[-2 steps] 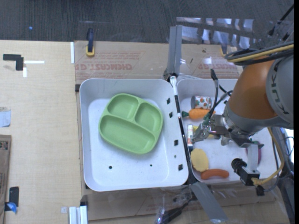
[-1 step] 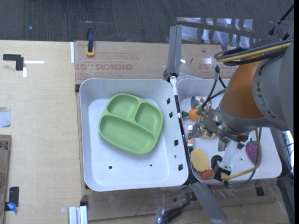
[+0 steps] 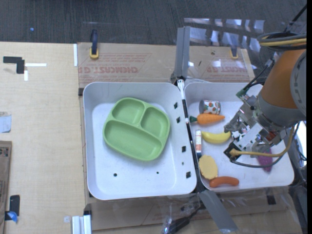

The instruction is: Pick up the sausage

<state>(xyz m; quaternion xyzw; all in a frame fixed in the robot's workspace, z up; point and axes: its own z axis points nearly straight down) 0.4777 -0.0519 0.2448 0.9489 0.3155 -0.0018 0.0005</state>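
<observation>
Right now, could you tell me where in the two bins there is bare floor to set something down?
The left bin has bare floor along its near edge, below the green divided plate, plus a strip at its left wall. The right bin is crowded: can, carrot, banana, yellow round piece, sausage, and the end effector above them.

A green three-compartment plastic plate (image 3: 137,128) lies far left of the gripper (image 3: 237,139), with a yellow toy banana (image 3: 216,137) just beside it.
</observation>
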